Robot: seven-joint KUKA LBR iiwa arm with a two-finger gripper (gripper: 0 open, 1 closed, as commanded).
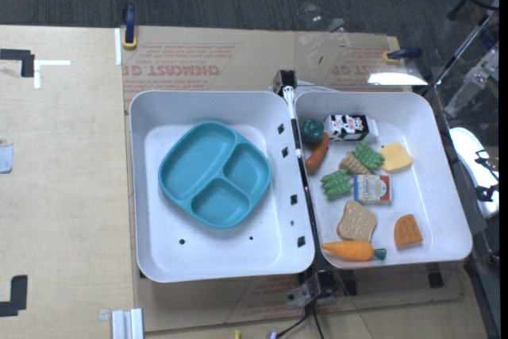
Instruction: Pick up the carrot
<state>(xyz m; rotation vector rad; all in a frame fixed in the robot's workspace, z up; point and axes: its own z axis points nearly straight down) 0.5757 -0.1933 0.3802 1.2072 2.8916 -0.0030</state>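
The carrot (pixel 348 251) is orange with a small green stub at its right end. It lies on its side along the front wall of the right bin (pixel 444 194), near that bin's front left corner. A slice of toy bread (pixel 356 221) sits just behind it, almost touching. An orange waffle piece (pixel 407 232) lies to its right.
The right bin also holds a red-orange sausage-like piece (pixel 317 154), a dark green ball (pixel 312 129), a cow-print carton (pixel 348 126), green leafy pieces (pixel 336 183), a small box (pixel 372 189) and a yellow cheese wedge (pixel 395 157). The left bin (pixel 151 250) holds a blue divided plate (pixel 214 173).
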